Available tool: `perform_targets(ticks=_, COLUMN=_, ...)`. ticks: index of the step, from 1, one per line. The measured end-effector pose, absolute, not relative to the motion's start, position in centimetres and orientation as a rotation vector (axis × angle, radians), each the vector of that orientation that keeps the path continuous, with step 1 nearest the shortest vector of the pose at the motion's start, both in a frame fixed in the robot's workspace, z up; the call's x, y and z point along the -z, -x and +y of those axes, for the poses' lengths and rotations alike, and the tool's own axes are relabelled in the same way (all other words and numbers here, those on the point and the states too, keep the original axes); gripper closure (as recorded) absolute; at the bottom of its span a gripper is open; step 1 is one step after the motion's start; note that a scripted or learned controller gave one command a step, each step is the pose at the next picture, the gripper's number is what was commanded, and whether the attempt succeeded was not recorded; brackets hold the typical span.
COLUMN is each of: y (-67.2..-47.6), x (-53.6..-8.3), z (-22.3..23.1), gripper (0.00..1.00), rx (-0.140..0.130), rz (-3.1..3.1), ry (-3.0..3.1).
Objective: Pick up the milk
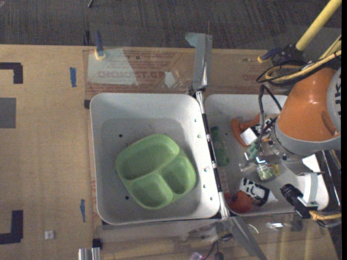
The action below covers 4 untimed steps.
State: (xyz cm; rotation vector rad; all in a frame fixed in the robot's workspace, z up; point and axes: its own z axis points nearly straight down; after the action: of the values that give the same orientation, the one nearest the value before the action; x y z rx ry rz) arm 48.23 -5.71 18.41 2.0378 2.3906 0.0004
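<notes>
The milk (254, 190) is a small white carton with black markings, lying on its side near the front edge of the right bin (227, 110). My gripper (260, 160) hangs low in this bin, just behind the milk and a little to its right. A small pale green thing (266, 171) lies directly under the gripper, between it and the milk. The orange-banded wrist (309, 112) hides the bin's right side.
A red thing (242, 201) touches the milk's front left. An orange thing (238, 129) and a white piece (248, 136) lie behind the gripper, with green items (219, 148) along the bin's left wall. The left bin (108, 112) holds a green divided plate (155, 170).
</notes>
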Motion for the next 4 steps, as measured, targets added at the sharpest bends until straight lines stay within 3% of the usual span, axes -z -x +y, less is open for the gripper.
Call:
perform_targets(ticks=1, y=-48.0, x=-18.4, z=0.4, gripper=1.00, rx=0.000, rz=2.684, ry=-1.635)
perform_targets(ticks=2, y=-48.1, x=-19.2, z=1.5, gripper=1.00, rx=-0.002, rz=2.617, ry=-1.734)
perform_targets(ticks=3, y=-47.9, x=-18.4, z=4.2, gripper=1.00, rx=0.000, rz=2.985, ry=-0.984)
perform_targets(ticks=4, y=-48.0, x=-18.5, z=-3.6, gripper=1.00, rx=0.000, rz=3.011, ry=-0.891)
